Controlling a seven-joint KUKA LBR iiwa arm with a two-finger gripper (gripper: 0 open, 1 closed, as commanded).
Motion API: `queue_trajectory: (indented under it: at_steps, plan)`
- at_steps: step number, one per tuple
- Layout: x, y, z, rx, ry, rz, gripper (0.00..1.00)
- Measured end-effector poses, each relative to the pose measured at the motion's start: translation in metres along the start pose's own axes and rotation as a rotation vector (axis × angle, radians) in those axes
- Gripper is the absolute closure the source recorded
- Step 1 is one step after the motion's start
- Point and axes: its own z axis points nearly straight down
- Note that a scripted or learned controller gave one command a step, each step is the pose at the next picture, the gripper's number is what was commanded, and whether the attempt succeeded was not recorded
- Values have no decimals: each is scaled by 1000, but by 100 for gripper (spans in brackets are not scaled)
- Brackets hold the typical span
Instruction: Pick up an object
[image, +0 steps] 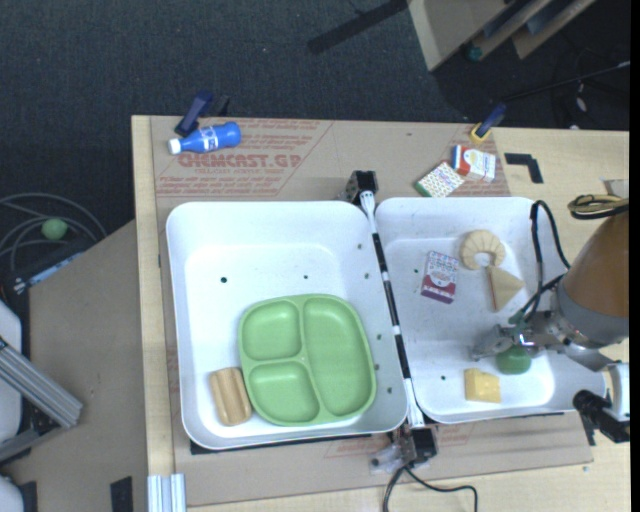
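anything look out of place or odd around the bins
A few things lie outside the bins on the bench: a blue and white bottle on its side at the far left, and small packets behind the right bin. Nothing looks spilled or broken.

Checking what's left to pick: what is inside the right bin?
The right bin holds a croissant, a cheese wedge, a small packet, a yellow block and a green piece at the gripper. The arm covers the bin's right side.
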Motion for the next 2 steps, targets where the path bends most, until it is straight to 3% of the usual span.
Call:
queue_trajectory:
  at_steps: [1,2]
  plan:
    - [0,1,-10,-3,-1,0,100]
    - [60,58,0,-4,-1,-3,100]
